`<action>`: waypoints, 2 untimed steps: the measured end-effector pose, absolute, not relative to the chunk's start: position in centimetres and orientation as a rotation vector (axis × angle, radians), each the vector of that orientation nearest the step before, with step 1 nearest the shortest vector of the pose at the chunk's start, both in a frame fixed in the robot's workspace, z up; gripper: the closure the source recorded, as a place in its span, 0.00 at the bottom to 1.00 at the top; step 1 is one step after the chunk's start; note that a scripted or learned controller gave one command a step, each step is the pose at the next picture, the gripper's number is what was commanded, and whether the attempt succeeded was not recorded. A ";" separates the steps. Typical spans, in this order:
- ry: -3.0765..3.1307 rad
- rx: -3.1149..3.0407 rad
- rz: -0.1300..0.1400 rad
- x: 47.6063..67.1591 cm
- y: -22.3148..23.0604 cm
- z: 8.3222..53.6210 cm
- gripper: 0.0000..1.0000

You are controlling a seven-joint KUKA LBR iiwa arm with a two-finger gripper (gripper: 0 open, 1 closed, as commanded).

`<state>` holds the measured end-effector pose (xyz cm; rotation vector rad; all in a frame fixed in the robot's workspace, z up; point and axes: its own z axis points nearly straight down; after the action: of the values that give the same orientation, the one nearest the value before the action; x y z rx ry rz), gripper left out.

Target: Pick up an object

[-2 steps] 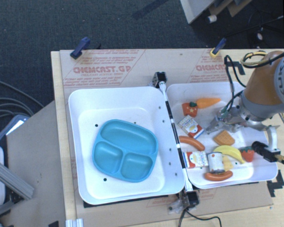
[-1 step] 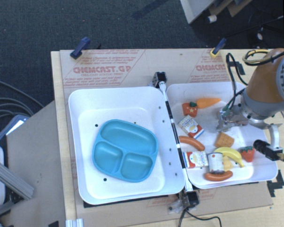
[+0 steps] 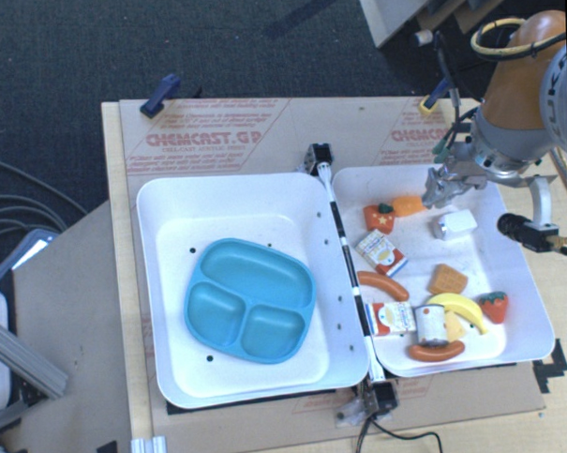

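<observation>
Nearest the camera, along the front edge of the right bin (image 3: 528,337), a red sausage (image 3: 436,351) lies flat, with a yellow banana (image 3: 462,313) just behind it and a small can (image 3: 429,323) touching the banana's left side. Left of the can sits a small red-and-white carton (image 3: 393,317), close to the divider between the bins. A strawberry (image 3: 494,305) rests near the right wall, just beside the banana's tip. Toward the middle of that bin lie a tan cracker-like piece (image 3: 448,279), a second sausage (image 3: 383,286) at a slant, and another small carton (image 3: 381,250). Farther back are a red piece with a green top (image 3: 379,217), an orange carrot-like piece (image 3: 408,205) touching it on the right, and a white block (image 3: 453,225).

The gripper (image 3: 439,191) hangs over the back part of the right bin, reaching in from the right; whether its fingers are spread or pressed together cannot be told from this angle, and nothing can be made out between them. The carrot-like piece lies just to its left and the white block just in front of it, both on the bin floor.

The left bin (image 3: 164,273) holds a blue divided plate (image 3: 250,299) near its middle, well apart from the gripper.
</observation>
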<state>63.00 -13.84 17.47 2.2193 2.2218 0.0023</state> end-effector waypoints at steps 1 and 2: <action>2.223 2.220 0.000 62.9 -13.9 17.4 0.00; 2.214 2.209 0.011 61.8 -15.8 10.2 0.00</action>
<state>61.78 -15.81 10.15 2.2094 2.2139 0.0108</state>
